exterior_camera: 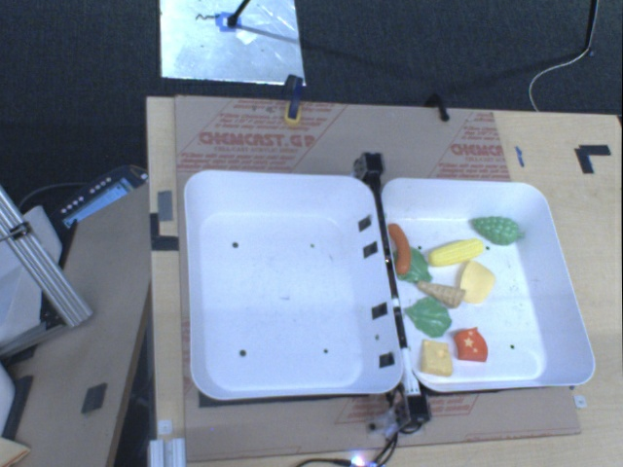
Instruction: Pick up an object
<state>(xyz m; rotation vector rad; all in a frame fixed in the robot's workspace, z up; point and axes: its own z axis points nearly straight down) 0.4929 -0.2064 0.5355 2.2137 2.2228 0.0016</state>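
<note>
In the right bin (560,290), toward its left half, a cluster of toy foods is gathered; an orange carrot (399,248) lies along the left wall, touching a green leafy piece (418,267); a yellow corn cob (456,253) is set just beside them, and a green bumpy vegetable (497,229) lies near the far right corner; a tan cone (442,293) rests between a pale yellow wedge (476,281) and a second green leaf (428,315); near the front edge a yellow block (436,358) and a red piece (470,344) are placed side by side. The left bin (209,261) is shown with bare white floor. No object has been lifted yet; the state of the gripper cannot be told from this view. Several risks are judged likely: the carrot could be missed because it is pressed against the wall, leaving little room for a finger; the crowded middle pieces could be pushed apart or two caught at once; the rounded corn cob could be squeezed out and rolled away; the flat leaves could be slid over without purchase.
</note>
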